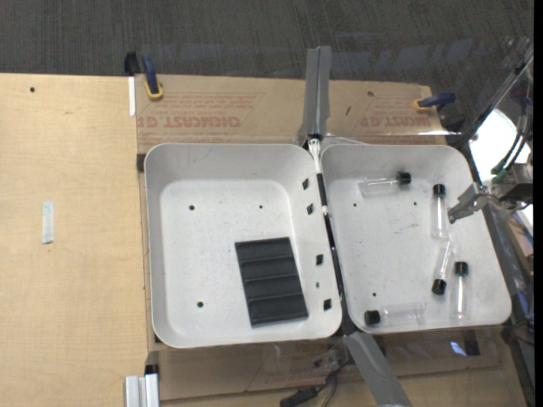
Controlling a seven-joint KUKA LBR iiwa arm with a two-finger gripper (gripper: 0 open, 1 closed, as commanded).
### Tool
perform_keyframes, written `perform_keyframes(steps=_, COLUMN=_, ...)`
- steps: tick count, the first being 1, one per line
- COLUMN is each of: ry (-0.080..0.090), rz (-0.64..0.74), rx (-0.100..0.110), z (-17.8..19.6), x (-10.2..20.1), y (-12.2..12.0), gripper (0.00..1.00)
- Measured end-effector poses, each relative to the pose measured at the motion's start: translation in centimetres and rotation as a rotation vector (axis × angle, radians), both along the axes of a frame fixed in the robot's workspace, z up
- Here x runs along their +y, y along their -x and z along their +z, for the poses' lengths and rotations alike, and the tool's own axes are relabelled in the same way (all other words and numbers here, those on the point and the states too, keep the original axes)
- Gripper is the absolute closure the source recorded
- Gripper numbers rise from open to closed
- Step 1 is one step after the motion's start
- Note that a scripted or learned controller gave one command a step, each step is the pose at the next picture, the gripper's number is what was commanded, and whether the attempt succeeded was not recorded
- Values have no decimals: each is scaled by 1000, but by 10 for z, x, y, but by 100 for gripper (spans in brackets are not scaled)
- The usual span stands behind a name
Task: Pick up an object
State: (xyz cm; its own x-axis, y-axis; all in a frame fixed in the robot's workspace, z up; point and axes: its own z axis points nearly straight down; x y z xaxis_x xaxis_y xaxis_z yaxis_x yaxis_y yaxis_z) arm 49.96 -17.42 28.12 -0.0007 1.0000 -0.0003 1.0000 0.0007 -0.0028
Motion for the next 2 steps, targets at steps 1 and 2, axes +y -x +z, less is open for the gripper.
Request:
perform_keyframes(steps=1, ry=0, rz=5, rx=-1, z=-177, x=-10, y=-47, gripper=0)
perform_keyframes(steps=2, ry=-1, rz=33, rx=-1, z=-190, x=-18, y=-32, gripper=0)
